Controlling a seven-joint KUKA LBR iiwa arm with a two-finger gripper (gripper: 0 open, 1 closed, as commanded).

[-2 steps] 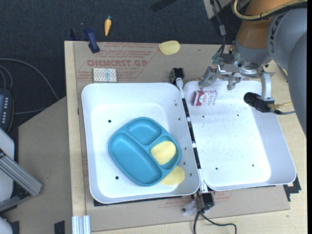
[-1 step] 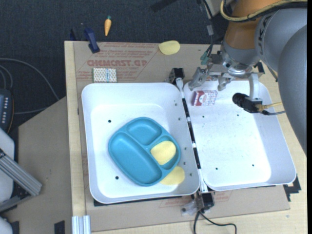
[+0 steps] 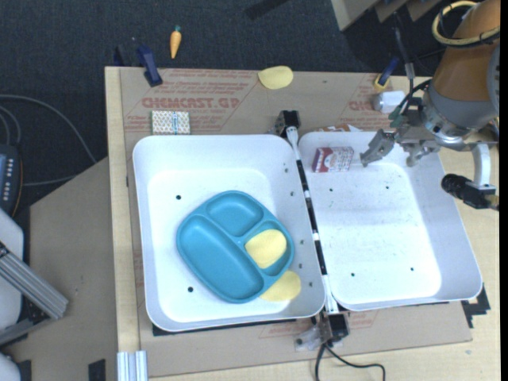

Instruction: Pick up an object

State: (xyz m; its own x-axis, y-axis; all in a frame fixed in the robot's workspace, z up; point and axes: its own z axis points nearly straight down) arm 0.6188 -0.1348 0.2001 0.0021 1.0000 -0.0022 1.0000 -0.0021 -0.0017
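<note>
Starting at the left, the left bin (image 3: 159, 213) carries a blue divided plate (image 3: 226, 248), lying at a slant in the middle of the tray. In the plate's right-hand compartment sits a yellow piece (image 3: 267, 247), and a second yellow piece (image 3: 282, 287) lies just off the plate's lower right edge, on the bin floor, touching or nearly touching the plate. Above that bin, on the brown board, there's a small patterned packet (image 3: 171, 121), flat and well clear of the rim. Up on the dark floor beyond the board, a little orange carrot-shaped toy (image 3: 175, 42), with a blue clip (image 3: 148, 65) near it at the board's corner. Further along, a yellow oval piece (image 3: 275, 77) rests at the board's top edge.

Crossing the seam now, where black clamps sit between the trays, into the right bin (image 3: 397, 244). Its only visible item is a small red-and-white carton (image 3: 332, 159), tucked in the top left corner, close against the rim.

And here's the gripper (image 3: 394, 152), hanging over the top edge of the right bin, just to the right of the carton and apart from it. Its two fingers are spread open, one pointing down-left toward the carton, the other on the right; nothing between them. The grey arm with its orange band (image 3: 468, 70) rises behind, at the upper right.
</note>
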